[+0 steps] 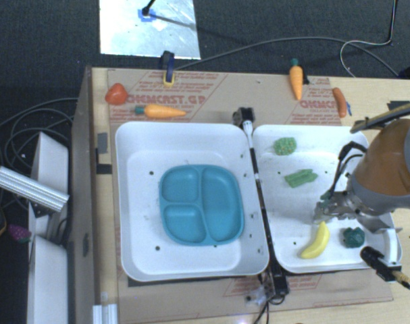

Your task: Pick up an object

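Observation:
The right bin (pixel 292 262) holds a yellow banana (pixel 315 241) near its front edge, a dark green lump (pixel 353 236) to the banana's right, a green bean pod (pixel 300 178) in the middle and a light green broccoli-like piece (pixel 284 146) at the back. My gripper (pixel 324 211) reaches in from the right and hangs just above the banana's upper end. The grey wrist with its orange band (pixel 390 171) covers the bin's right side.
The left bin (pixel 134 181) holds a blue divided plate (pixel 201 204). On the cardboard behind the bins lie a tomato (pixel 116 94), a carrot (pixel 159 111), another carrot (pixel 296 80) and an orange piece (pixel 340 102). A black clamp (pixel 244 117) sits between the bins.

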Controlling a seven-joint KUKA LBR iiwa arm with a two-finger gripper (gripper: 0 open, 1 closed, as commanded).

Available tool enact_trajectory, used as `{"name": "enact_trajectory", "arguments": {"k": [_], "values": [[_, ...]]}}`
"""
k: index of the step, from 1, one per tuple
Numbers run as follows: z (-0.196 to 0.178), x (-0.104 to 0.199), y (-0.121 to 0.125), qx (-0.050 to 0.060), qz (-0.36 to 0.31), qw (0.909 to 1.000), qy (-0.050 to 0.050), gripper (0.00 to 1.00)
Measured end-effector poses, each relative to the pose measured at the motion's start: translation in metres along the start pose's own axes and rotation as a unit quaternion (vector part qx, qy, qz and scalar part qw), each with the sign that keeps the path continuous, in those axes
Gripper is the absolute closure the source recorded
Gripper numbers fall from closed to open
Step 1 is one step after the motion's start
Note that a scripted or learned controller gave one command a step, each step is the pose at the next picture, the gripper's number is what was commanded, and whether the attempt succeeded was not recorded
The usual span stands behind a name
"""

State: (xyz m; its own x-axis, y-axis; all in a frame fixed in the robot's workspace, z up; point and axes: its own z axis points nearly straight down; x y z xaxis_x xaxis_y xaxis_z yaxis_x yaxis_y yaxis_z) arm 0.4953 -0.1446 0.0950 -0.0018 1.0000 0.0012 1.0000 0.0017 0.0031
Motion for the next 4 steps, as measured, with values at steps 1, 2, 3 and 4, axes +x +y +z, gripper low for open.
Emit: {"name": "enact_trajectory", "arguments": {"k": [1, 2, 3, 4], "values": [[-0.084, 0.012, -0.007, 0.0, -0.001, 1.0, -0.001, 1.0], [-0.083, 0.012, -0.008, 0.0, 0.0, 1.0, -0.001, 0.0], [0.011, 0.001, 0.008, 0.001, 0.0, 1.0, -0.001, 0.0], [0.0, 0.001, 0.009, 0.0, 0.0, 1.0, -0.001, 1.0]]}}
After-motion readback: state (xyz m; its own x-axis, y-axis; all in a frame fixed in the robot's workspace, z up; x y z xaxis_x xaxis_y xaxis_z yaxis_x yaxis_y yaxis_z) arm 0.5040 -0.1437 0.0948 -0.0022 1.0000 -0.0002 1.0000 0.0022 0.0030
